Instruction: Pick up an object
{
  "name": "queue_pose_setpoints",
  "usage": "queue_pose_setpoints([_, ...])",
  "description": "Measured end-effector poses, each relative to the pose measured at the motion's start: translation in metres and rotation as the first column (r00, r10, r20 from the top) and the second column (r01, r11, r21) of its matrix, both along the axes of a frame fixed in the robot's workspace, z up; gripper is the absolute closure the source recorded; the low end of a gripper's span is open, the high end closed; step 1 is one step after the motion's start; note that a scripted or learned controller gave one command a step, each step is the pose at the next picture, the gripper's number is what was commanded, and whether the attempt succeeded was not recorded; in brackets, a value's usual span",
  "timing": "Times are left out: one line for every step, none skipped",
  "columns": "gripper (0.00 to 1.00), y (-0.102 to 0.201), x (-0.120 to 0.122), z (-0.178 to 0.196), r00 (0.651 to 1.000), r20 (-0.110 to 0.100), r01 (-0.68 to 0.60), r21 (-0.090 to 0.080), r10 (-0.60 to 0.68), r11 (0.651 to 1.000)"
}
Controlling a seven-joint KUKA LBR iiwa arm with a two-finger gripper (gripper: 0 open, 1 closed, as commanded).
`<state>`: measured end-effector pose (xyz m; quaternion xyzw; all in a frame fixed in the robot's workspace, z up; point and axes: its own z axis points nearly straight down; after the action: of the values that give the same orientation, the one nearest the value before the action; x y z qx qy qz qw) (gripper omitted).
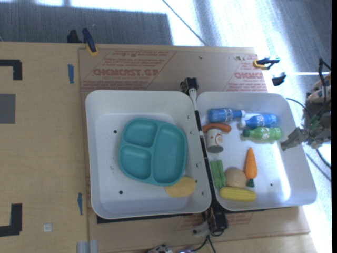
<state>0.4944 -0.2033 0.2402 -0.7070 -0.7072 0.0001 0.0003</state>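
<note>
By right bin [295, 157] rim: fingers [288, 143].

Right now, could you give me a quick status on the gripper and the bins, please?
Gripper at right bin's right rim, holding nothing visible. Carrot, corn, bottles untouched in right bin. Teal tray in left bin.

At the right bin's [303, 165] outer rim sits the gripper [293, 139], a small grey-tan wedge, blocky and dull, its detail too blurred to read. Behind it, toward the right edge, the wrist [319, 125] is a tangle of dark parts with thin black cables looping out and around, flecked with pale and greenish spots. Glare washes out finer markings.
</note>
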Motion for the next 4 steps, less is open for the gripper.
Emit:
queue_pose_setpoints([0.0, 0.021, 0.006, -0.132, 0.997, -0.003, 0.077, 0.001, -0.077, 0.997])
queue_pose_setpoints([0.0, 0.097, 0.013, -0.154, 0.988, 0.002, -0.154, 0.001, 0.154, 0.988])
queue_pose_setpoints([0.0, 0.097, 0.097, -0.155, 0.997, 0.003, -0.071, 0.0, 0.071, 0.997])
queue_pose_setpoints([0.0, 0.108, 0.156, -0.155, 0.998, 0.001, 0.067, -0.001, -0.067, 0.998])
